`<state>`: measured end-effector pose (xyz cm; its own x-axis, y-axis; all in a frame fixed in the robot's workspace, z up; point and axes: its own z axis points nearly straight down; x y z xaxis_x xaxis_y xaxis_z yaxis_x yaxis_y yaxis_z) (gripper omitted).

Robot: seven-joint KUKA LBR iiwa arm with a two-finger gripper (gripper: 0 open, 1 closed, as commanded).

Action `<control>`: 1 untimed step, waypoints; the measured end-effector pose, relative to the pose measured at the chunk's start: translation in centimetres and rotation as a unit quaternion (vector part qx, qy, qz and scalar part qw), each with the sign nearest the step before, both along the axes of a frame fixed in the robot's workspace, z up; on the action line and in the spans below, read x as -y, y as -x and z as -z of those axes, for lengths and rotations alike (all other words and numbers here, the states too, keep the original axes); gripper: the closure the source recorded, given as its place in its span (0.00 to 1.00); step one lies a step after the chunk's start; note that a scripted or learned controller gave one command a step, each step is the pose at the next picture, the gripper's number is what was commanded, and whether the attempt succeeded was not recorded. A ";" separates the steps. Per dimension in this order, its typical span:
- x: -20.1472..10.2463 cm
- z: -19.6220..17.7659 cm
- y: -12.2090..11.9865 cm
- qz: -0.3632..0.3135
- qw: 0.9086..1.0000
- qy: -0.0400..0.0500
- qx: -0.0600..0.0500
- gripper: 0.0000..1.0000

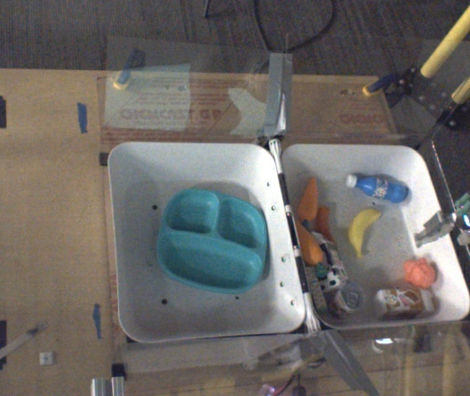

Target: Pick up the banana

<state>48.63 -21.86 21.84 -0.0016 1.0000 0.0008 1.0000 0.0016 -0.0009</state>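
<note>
The yellow banana point(364, 230) lies in the middle of the right bin point(433, 172), curved, with its tip pointing toward the front left. My gripper point(434, 230) pokes in low over that bin's right rim, to the right of the banana and a short gap from it. Nothing shows held in it.
Around the banana lie a blue bottle point(379, 189) behind, two orange carrots point(309, 201) to the left, a pink-orange lump point(420, 272) and a brown jar point(403, 302) in front, and a can point(346, 299). The left bin point(136, 180) holds a teal divided plate point(213, 240).
</note>
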 end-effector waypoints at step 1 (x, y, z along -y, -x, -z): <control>-1.8 -12.0 0.2 -0.070 0.998 0.002 0.002 0.00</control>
